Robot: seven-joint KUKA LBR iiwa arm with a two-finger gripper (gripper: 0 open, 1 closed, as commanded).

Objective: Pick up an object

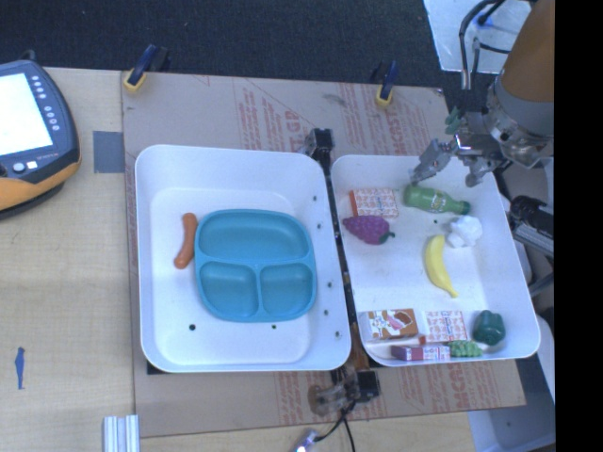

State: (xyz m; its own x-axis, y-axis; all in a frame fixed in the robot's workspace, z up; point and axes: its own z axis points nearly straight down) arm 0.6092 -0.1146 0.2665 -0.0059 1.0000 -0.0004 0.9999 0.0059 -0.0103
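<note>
Green bottle (435,199) just below open gripper (456,164), untouched.

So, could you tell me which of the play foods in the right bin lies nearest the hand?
The green bottle, lying just below the hand; the others sit farther down.

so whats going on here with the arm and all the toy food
A robot arm reaches in from the right, its gripper open and hovering over the far end of the right bin, just above a green bottle. Nothing is between its fingers yet. A banana and purple grapes lie nearby. The left bin holds a blue divided plate and an orange sausage.
</note>
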